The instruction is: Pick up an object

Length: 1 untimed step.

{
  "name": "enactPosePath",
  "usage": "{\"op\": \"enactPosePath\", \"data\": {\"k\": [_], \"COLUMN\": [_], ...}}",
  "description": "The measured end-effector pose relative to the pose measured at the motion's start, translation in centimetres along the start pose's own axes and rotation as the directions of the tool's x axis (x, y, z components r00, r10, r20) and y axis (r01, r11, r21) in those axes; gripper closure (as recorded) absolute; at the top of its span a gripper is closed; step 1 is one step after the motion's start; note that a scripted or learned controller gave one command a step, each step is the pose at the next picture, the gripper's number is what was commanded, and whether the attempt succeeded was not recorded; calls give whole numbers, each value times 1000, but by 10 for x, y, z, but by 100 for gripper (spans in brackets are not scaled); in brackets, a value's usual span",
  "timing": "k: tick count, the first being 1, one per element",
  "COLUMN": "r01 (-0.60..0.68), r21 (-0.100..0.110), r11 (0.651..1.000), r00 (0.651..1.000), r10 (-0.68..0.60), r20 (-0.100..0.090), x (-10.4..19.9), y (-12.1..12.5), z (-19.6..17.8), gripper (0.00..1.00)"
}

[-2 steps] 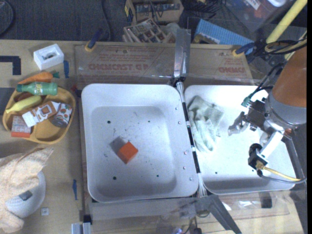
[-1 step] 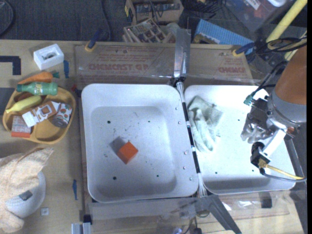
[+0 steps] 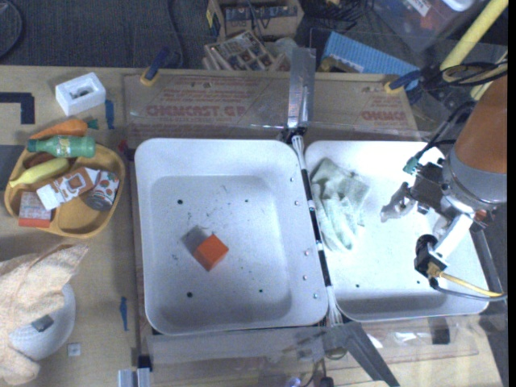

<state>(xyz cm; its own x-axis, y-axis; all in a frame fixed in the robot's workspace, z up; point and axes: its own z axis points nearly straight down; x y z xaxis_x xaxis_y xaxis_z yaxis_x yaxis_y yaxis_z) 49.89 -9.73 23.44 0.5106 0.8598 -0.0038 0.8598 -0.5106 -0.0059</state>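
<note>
An orange block (image 3: pixel 212 251) lies in the left bin (image 3: pixel 161 168), a little left of its middle, with a dark shadow beside it. A crumpled pale green cloth (image 3: pixel 339 200) rests in the right bin (image 3: pixel 363 297) against its left wall. My gripper (image 3: pixel 397 205) hangs over the right bin, to the right of the cloth and apart from it. Nothing shows between its fingers.
A wooden bowl (image 3: pixel 64 226) with toy food stands left of the bins. A white box (image 3: pixel 80 93) sits above it, and a beige cloth (image 3: pixel 36 285) with a white item lies at the lower left. Cables (image 3: pixel 451 276) hang below the wrist.
</note>
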Motion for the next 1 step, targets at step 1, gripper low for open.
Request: {"op": "enactPosePath", "data": {"k": [1], "r01": [27], "r21": [-1], "r11": [1000], "r00": [1000], "r10": [-27], "r20": [-2], "x": [-30], "y": [31], "z": [25], "gripper": [0]}}
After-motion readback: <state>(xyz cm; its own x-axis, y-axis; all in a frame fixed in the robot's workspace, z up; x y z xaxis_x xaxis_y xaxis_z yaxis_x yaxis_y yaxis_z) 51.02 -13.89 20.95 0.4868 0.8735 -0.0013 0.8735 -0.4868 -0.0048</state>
